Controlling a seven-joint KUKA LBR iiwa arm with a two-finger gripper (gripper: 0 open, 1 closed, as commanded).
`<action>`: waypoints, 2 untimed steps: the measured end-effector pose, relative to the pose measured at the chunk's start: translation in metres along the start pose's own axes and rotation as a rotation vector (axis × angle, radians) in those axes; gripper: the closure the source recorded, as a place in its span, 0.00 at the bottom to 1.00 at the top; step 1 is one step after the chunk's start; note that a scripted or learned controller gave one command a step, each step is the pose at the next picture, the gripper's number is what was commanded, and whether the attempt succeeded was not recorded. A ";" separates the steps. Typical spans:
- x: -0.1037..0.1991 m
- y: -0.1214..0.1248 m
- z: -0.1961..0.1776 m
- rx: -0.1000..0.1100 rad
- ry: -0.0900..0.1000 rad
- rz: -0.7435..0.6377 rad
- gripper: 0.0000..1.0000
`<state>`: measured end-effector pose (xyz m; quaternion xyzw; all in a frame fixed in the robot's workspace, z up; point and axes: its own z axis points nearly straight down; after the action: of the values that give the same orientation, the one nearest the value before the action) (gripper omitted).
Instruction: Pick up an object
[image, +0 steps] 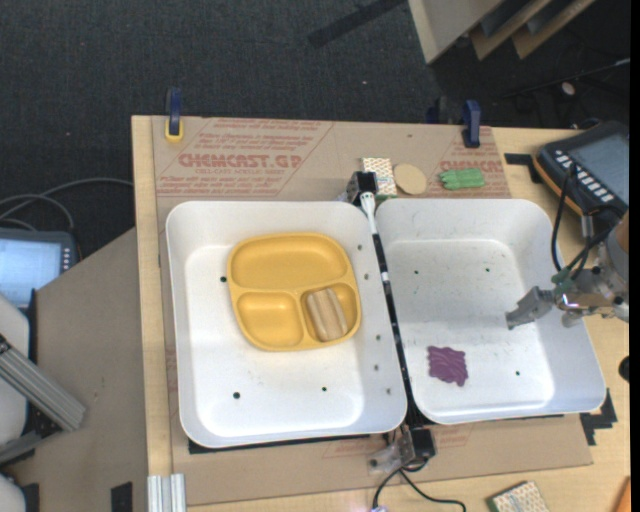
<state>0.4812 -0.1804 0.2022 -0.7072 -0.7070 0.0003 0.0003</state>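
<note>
At the right edge of the frame, your claw (540, 303) is hovering over the right bin (480, 225); I cannot tell its opening, and nothing is showing in it. No pick is done yet. One purple object (448, 364) is lying on that bin's floor, lower centre, left of and below the claw. The left bin (200, 330) is holding one yellow divided tray (285, 265) with one tan block (324, 313) in its lower-right compartment. Two bins are sitting on the table (260, 145).

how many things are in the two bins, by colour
yellow: 1, the divided tray in the left bin
tan: 1, the block in the tray
purple: 1, the lump in the right bin
total: 3
</note>
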 end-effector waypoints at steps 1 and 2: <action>0.094 -0.002 0.122 0.000 0.002 -0.008 0.00; 0.088 -0.002 0.107 -0.005 -0.003 0.001 1.00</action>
<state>0.4795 -0.0921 0.0953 -0.7077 -0.7065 -0.0004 -0.0025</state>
